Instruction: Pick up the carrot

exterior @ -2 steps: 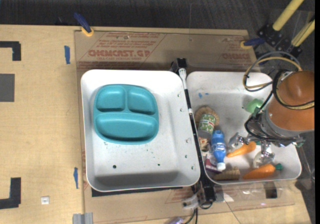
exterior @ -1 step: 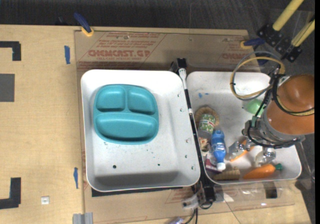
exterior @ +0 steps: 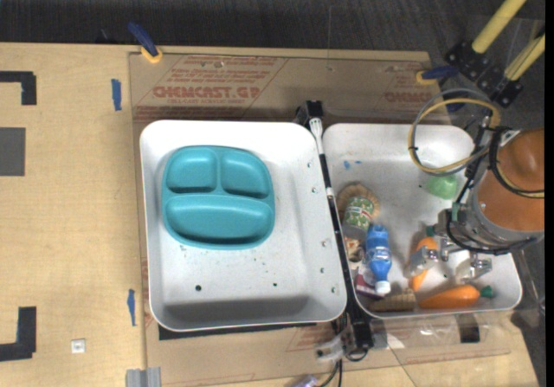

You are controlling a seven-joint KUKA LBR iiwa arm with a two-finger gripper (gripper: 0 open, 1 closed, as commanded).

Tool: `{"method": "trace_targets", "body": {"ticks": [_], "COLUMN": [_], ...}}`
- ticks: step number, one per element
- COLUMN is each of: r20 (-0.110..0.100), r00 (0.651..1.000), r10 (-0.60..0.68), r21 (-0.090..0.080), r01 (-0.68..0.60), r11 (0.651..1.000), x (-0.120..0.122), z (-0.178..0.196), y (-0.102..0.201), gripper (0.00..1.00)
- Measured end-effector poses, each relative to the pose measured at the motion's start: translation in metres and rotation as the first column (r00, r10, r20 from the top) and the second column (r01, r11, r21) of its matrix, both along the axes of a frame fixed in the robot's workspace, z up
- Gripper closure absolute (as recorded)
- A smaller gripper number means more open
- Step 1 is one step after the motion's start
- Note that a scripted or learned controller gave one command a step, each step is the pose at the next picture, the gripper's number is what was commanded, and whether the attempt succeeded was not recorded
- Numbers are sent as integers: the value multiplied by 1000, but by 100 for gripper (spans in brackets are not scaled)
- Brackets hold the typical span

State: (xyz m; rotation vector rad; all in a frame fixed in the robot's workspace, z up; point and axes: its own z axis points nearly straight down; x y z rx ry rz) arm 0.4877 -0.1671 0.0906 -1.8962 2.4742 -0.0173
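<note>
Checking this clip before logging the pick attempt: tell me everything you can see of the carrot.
The carrot is an orange, smooth, plastic-looking toy with a green tip at its right end. It lies flat and roughly level along the near wall of the right bin, in the near right corner. The gripper hovers just above it; whether they touch cannot be told. Small items crowd its left end.

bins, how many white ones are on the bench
2. The left bin holds a teal divided plate. The right bin holds the carrot, a blue bottle and other small items, with the gripper over it.
</note>
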Motion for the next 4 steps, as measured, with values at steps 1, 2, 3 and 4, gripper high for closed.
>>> {"method": "trace_targets", "body": {"ticks": [1,2,3,4], "r20": [7,-3,-15,-19], "r00": [1000,948,242,243], "r10": [-2,318,970,970], "r21": [2,-16,-21,-20], "r01": [2,-318,-970,-970], "r11": [1000,948,242,243], "x": [2,0,-2,-3], "z": [12,2,1,0], "y": [2,17,40,37], "gripper": [100,100,100,0]}}
